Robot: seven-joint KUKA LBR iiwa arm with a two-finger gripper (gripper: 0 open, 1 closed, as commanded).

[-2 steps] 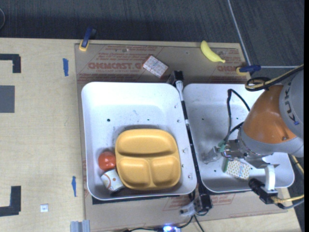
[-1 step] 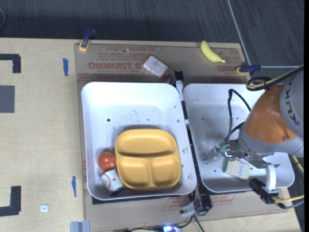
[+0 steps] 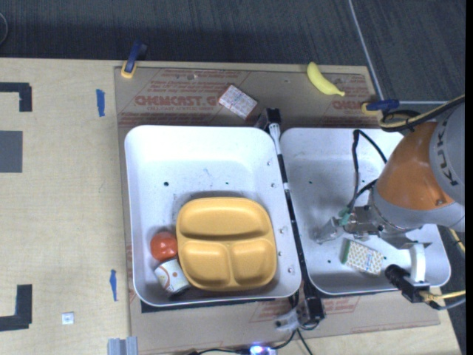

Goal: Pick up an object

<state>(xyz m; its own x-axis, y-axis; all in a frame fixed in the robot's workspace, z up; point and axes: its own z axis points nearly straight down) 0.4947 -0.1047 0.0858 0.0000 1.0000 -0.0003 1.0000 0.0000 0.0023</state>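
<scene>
In the right bin [image 3: 318, 154] my gripper [image 3: 346, 224] hangs low over the floor, under the grey arm with its orange band. Just below it lies a flat pad [image 3: 363, 257] with a white dotted face and a green edge, touching or nearly touching the gripper. A small grey piece [image 3: 324, 234] sits on the bin floor to the gripper's left. The left bin [image 3: 155, 161] holds a yellow divided tray [image 3: 225, 241], a red ball [image 3: 163, 245] and a white-and-orange object [image 3: 171, 276] at its front left corner.
A yellow banana [image 3: 324, 80] and a small checkered packet [image 3: 237, 100] lie on the cardboard behind the bins. Blue clamps [image 3: 133, 56] hold the cardboard's corners. The rims of the two bins meet along a dark divider [image 3: 284, 191].
</scene>
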